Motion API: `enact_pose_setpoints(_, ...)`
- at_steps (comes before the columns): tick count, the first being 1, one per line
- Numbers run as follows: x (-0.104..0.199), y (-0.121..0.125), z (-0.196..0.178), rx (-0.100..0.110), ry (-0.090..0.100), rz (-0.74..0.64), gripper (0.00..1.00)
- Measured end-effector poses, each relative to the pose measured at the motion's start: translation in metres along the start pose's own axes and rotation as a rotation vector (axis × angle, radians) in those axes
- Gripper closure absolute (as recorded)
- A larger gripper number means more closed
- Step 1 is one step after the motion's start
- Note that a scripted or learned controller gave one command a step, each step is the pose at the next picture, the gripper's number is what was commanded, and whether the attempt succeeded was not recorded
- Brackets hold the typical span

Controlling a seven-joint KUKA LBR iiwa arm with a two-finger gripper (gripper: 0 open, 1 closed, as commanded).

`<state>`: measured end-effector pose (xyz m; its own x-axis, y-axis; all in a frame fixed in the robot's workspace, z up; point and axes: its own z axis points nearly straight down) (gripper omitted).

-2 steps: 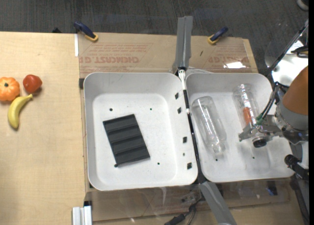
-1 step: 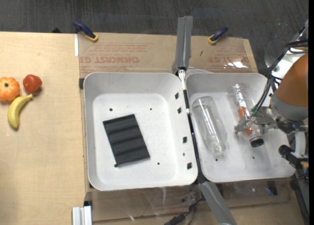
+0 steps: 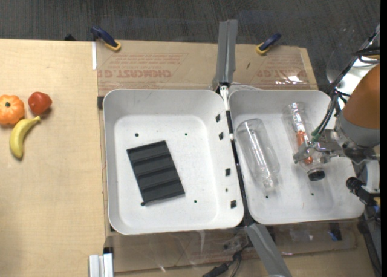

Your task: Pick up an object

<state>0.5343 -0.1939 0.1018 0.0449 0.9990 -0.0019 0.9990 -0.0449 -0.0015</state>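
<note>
- Two white bins: the left bin (image 3: 121,167) holds a dark ridged panel (image 3: 155,172); the right bin (image 3: 338,209) holds a clear bottle (image 3: 259,152).
- Gripper (image 3: 309,156) low in the right bin, at a small orange-marked bottle (image 3: 299,130); I cannot tell its grip.

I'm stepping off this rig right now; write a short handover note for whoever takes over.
Gripper: low in the right bin, at the lower end of the small clear bottle with the orange label; I cannot tell its finger state.
Large clear bottle: lying in the same bin, to the left.
Black ridged block: lying in the left bin.
Done: no lift visible.
Left: secure and raise one object.
</note>
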Motion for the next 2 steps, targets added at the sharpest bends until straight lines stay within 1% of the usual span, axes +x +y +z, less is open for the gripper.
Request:
enact_pose_setpoints(1,-0.019,0.025,0.002,0.062,0.021,0.008,1.0)
enact_pose_setpoints(2,0.049,0.075,-0.073,0.025,0.005,-0.142,1.0)
